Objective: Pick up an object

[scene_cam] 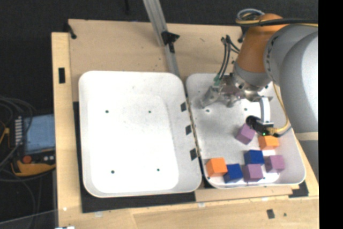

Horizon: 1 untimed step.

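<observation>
Gripper point(210, 98) hangs over the bare upper-left floor of the right bin point(214, 131), just beside the rim it shares with the left bin point(128, 131); how far it is parted I cannot tell, and nothing shows between its fingers. Open floor lies below it. Cubes crowd the bin's lower right: an orange cube point(216, 166), blue cube point(233, 172), purple cube point(245, 133).

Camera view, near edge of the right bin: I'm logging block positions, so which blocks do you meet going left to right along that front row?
Orange block → blue block → purple block → smaller purple block. The second blue block sits behind, overlapping that stretch, so I leave it unplaced.
</observation>
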Motion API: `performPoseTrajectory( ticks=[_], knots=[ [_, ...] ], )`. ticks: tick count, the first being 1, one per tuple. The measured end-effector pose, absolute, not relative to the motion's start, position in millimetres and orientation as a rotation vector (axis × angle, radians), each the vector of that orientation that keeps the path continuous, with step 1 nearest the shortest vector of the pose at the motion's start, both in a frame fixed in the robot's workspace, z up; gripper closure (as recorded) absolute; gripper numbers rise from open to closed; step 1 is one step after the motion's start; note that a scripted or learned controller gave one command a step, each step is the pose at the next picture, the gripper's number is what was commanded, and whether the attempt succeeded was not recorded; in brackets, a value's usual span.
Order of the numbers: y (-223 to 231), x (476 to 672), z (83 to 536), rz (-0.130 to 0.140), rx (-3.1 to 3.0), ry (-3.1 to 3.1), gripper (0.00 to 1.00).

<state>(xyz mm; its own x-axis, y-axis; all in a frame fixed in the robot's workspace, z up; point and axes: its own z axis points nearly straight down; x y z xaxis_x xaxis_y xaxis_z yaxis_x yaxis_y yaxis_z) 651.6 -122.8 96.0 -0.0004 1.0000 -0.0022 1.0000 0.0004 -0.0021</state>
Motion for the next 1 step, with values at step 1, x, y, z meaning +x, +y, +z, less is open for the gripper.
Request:
performPoseTrajectory(
  ticks=[1],
  knots=[
    [-123.6, 653.2, 109.5, 0.002, 2.220, 2.217, 1.00]
  ],
)
